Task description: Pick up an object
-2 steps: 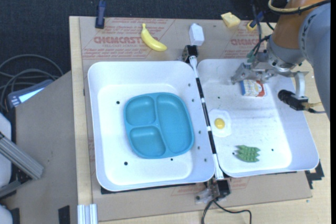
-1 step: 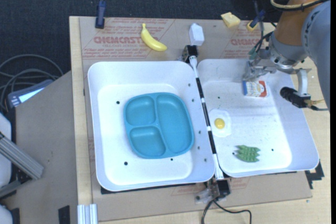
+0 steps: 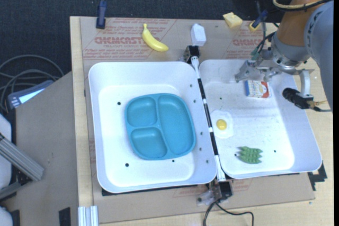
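A robotics lab — cardboard-covered bench (image 3: 132, 39), loose cables (image 3: 26, 69), toy food.

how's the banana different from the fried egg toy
The banana is all yellow and curved; the fried egg is flat and white with a yellow yolk. The banana lies on the cardboard behind the left bin; the egg lies inside the right bin. Both look like toy food.

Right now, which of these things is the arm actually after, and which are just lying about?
Likely part of the job, in the right bin under the gripper:
small carton
toy fried egg
green toy pods

Just lying about:
blue divided plate in the left bin
banana, on the bench behind
yellow wedge, on the bench behind
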`<state>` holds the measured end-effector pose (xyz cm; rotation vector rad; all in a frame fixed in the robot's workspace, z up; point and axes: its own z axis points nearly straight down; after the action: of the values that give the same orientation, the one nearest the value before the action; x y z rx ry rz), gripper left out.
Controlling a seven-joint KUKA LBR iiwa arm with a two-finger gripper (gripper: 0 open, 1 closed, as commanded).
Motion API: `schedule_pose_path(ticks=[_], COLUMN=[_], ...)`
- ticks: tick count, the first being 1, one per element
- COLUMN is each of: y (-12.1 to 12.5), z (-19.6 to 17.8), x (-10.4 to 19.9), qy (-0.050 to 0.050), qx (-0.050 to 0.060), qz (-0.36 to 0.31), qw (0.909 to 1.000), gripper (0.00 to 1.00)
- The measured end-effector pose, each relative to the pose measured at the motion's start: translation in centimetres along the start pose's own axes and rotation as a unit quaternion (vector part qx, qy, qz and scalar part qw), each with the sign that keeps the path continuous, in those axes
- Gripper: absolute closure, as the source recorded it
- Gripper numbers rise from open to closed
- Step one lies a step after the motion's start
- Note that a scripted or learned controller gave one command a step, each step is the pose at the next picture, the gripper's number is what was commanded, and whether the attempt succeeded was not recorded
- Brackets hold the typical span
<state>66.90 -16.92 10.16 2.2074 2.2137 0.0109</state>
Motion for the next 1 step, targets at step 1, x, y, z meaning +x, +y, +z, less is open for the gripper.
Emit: schedule_pose_path(ticks=[1], y=[-1.31], z=[-0.92], x=[4.26], qy=[0.004], qx=[0.008], qz=[0.001], qw=[1.0], gripper=[0.0])
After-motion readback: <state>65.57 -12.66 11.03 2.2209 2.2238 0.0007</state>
